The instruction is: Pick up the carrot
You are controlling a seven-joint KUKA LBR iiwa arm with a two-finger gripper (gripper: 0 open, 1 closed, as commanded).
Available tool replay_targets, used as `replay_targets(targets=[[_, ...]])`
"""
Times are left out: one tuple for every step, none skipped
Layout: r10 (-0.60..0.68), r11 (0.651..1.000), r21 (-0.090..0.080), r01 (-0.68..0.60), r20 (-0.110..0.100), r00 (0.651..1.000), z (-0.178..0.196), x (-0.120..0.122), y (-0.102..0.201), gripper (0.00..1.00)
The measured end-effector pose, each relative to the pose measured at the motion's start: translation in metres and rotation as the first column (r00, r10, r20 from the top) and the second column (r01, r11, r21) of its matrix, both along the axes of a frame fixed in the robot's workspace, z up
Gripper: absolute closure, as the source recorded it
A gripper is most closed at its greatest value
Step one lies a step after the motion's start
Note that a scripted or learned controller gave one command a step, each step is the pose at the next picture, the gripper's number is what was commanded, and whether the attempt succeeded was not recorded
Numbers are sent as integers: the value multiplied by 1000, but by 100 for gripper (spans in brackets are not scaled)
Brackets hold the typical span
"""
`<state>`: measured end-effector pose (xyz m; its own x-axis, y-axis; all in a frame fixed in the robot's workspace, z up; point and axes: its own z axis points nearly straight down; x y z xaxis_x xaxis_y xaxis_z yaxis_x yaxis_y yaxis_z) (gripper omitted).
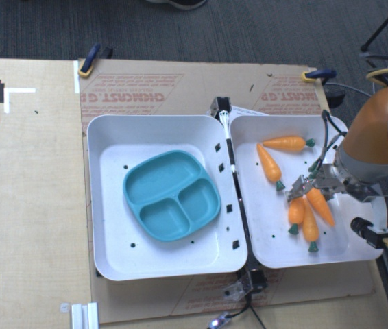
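Observation:
Several orange carrots with green stem ends lie in the right white bin (262, 245). One carrot (284, 142) lies crosswise near the bin's far side, and another (269, 164) lies slanted just below it. Three more form a cluster: a short one (296, 212), a longer one (310, 226) and a slanted one (321, 208). My gripper (301, 187) reaches in from the right and sits low over the top of this cluster, right at the upper ends of the short and slanted carrots. No carrot is seen lifted.
The left white bin (105, 204) holds a teal divided plate (172, 195). The arm's orange band (379, 125) and grey wrist hang over the right bin's right rim. Cables (328, 139) trail above the far-right carrots. Both bins rest on a cardboard sheet (180, 88).

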<state>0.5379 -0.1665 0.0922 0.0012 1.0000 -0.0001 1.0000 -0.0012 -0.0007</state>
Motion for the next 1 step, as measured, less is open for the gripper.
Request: replay_targets(targets=[[-2,1000,-2,2,4,1000,12,2,-1,100]])
